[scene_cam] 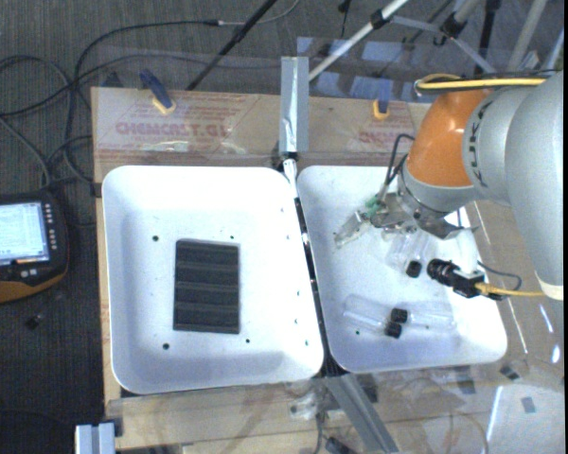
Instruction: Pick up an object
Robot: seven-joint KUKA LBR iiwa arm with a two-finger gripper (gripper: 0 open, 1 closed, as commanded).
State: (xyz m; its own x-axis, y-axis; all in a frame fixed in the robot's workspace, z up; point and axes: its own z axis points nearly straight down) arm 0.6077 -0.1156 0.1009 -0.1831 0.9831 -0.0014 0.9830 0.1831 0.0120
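Clear plastic tubes with black caps lie low in the right white bin, below the gripper, whose opening I cannot tell under the orange-banded wrist, so a good grasp probably means centring squarely over one tube.

Dark floor, black cables, perhaps carpeted.
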